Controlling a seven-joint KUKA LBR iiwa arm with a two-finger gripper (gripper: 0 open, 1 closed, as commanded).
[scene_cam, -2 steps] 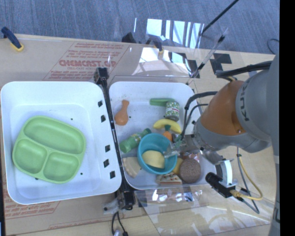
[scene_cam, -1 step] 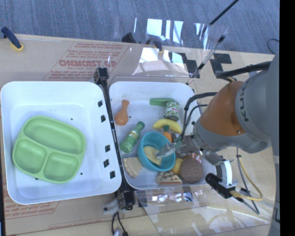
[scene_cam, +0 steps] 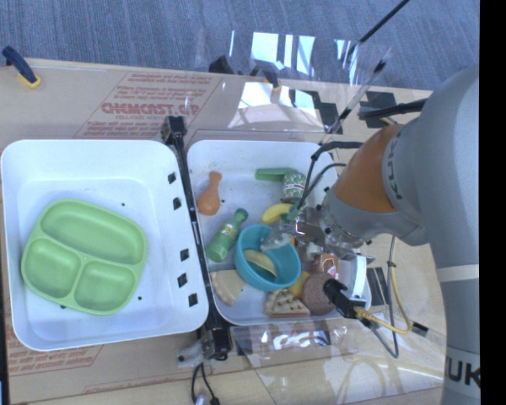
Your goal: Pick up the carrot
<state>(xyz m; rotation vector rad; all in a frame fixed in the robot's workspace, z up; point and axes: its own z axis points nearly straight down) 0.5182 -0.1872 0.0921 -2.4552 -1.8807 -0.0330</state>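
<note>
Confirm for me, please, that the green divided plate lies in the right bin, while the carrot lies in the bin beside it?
Not quite: the camera view shows the green divided plate in the left bin. The carrot lies in the right bin, beside it, as you said.

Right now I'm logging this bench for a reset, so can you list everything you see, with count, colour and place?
Bins: 2, white, side by side on the bench.
Divided plate: 1, light green, in the left bin.
Carrot: 1, orange, upper left of the right bin, lying apart from the gripper.
Bottle: 1, green, right bin, below the carrot.
Bowl: 1, blue, middle of the right bin.
Banana: 1, yellow, above the bowl.
Green item: 1, near the right bin's top wall; type unclear.
Food pieces: several, tan and brown, along the bin's bottom edge.
Arm: 1, grey with orange band, reaching in from the right.
Gripper: 1, over the right bin beside the bowl.
</note>
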